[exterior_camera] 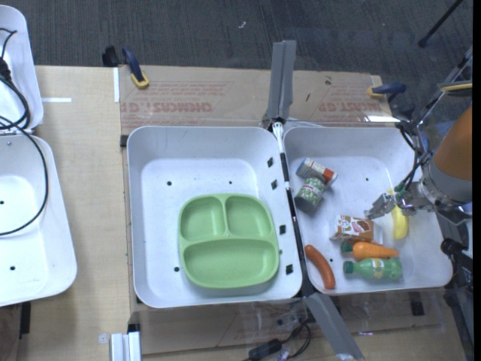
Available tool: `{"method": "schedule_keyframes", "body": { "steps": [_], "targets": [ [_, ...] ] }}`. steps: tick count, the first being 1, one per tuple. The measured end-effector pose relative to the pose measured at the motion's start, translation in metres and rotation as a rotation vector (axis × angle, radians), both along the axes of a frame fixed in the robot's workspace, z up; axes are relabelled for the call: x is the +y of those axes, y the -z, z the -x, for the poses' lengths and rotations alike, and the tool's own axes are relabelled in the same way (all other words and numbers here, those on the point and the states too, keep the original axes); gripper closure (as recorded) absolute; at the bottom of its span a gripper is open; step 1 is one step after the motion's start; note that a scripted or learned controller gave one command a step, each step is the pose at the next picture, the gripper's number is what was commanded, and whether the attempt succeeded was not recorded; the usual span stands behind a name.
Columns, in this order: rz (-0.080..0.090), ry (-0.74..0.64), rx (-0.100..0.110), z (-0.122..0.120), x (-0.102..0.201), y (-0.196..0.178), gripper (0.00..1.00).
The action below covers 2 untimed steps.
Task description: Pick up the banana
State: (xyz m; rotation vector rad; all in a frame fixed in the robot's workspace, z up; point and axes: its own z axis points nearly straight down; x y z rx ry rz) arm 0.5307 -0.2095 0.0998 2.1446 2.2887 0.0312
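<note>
- The banana is seen in the right bin, close to that bin's right wall, lying roughly upright in the picture.
- The gripper is found at the banana's upper left end, its metal fingers reaching in from the right; whether the banana is actually caught between them cannot be told, and their spread cannot be read either.
- The arm's orange band is seen above and to the right of the banana, over the bin's right edge.
- Just left of the banana, a small snack packet is laid; below it, an orange carrot-like item and a green bottle are crowded near the banana's lower end.
- Further left of the banana, a sausage is placed by the bin's left wall, and two small cans are seen up and to the left.
- The left bin, well apart from the banana, is occupied by a green divided plate.
- Both bins are borne by the counter.
</note>
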Motion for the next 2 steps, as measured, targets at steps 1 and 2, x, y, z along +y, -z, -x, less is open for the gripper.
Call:
{"method": "schedule_keyframes", "body": {
  "steps": [1,2],
  "targets": [
    [0.010,0.004,-0.005,-0.001,-0.004,-0.010,1.00],
    [0.013,-0.073,0.017,-0.042,0.075,-0.111,1.00]
  ]
}}
